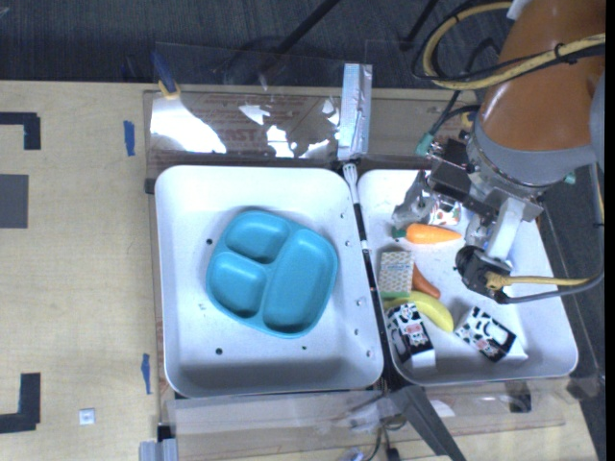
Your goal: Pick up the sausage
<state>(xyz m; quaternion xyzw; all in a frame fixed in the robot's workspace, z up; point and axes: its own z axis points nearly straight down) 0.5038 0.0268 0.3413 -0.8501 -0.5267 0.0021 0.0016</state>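
One fixed camera, up high, looking down on the bench (67, 257) at a slant.

We're looking from above and a little off vertical, and there's dark floor running along the top of the frame beyond the bench's far edge. Both white bins fit in the shot: the left bin (183, 209) sits near the centre, while the right bin (553, 344) is pushed toward the right side. A broad stretch of bare bench lies open on the left. The arm (543, 75) comes in from the upper right, looming large and close to the lens and covering the right bin's far corner. It's a middling distance, near enough to make out small items in the bins.
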